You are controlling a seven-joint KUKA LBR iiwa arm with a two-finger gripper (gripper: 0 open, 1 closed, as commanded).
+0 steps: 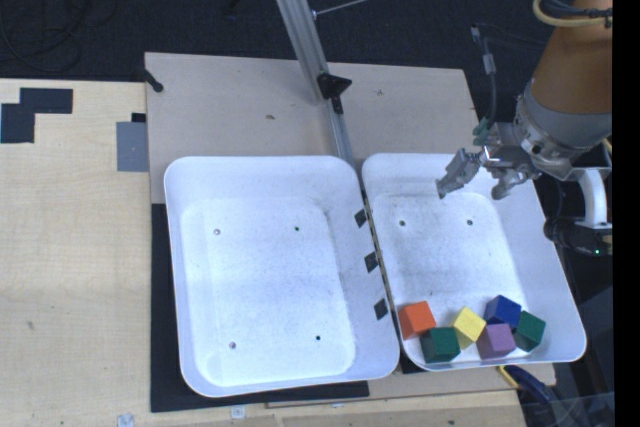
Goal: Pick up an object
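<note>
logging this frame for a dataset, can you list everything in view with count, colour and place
shallow white plastic bins: 2, white, side by side on the bench
small cube blocks: 6, clustered at the right bin's near edge: orange, yellow, blue, purple, two dark green
slanted aluminium rail: 1, silver, behind the bins
black clips: 3, between the bins
light wooden board: 1, left of the bins
grey arm with orange band: 1, at right
two-finger gripper: 1, grey, open, above the right bin's far end, holding nothing

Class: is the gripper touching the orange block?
Apart. The camera view shows the gripper near the right bin's far edge, the orange block by the near edge.
</note>
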